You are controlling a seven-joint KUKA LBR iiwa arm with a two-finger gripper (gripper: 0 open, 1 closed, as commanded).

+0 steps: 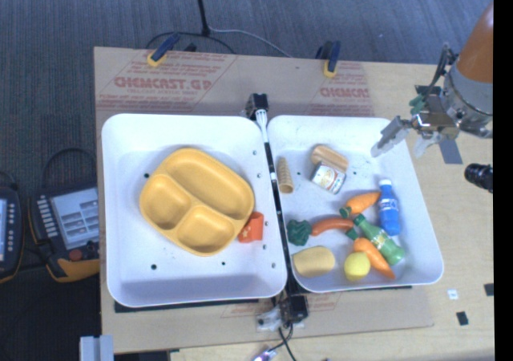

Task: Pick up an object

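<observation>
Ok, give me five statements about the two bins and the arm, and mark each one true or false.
1. The yellow divided plate lies in the left bin. True.
2. The blue bottle lies in the left bin. False: it lies in the right bin, near its right wall.
3. The gripper holds the yellow lemon. False: the lemon lies on the floor of the right bin, and the gripper is at that bin's upper right corner with nothing between its fingers.
4. A small red piece lies at the plate's lower right edge. True.
5. The green broccoli lies on the plate. False: it lies in the right bin, near the divider.
</observation>
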